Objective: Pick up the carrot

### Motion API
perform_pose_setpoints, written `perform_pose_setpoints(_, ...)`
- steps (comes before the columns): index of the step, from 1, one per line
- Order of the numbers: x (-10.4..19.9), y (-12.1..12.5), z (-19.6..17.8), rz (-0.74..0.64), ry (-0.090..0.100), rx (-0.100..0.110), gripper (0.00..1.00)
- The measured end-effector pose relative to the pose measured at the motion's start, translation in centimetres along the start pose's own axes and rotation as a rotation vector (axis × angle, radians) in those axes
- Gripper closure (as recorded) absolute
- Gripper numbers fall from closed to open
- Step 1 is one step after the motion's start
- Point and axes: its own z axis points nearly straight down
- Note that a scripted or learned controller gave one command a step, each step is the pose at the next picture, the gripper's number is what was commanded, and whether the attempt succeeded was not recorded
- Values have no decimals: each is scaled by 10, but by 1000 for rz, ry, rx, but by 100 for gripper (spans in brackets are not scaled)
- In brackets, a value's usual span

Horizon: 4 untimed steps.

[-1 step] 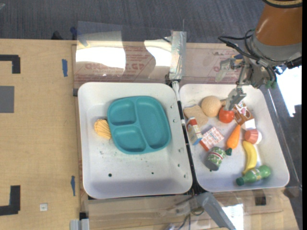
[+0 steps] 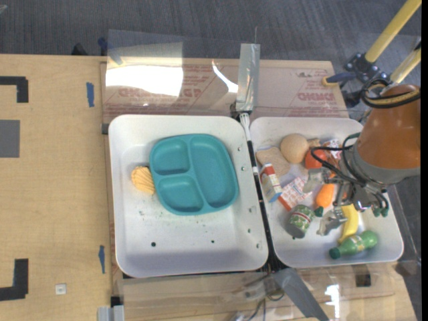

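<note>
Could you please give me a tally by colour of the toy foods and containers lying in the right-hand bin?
Orange: 2, the carrot and a red-orange piece
Tan: 1, a round ball
Yellow: 1, a banana
Green: 2, a bottle and a can
White with red: 1, a tube
Total: 7

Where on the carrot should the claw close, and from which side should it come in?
Probably across the carrot's thick middle, coming straight down from above. It lies among the clutter in the right bin, with a banana and a green can close by, so a side approach looks blocked. The claw hangs right beside it.
</note>
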Motion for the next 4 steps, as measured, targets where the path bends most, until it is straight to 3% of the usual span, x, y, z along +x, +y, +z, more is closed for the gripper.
perform_pose_setpoints(1,-3,10,48,26,-25,5,0)
perform_pose_setpoints(2,-7,11,35,23,-36,7,100)
perform_pose_setpoints(3,20,74,-90,90,-27,2,100)
perform_pose_setpoints(4,-51,77,-135,-178,-22,5,100)
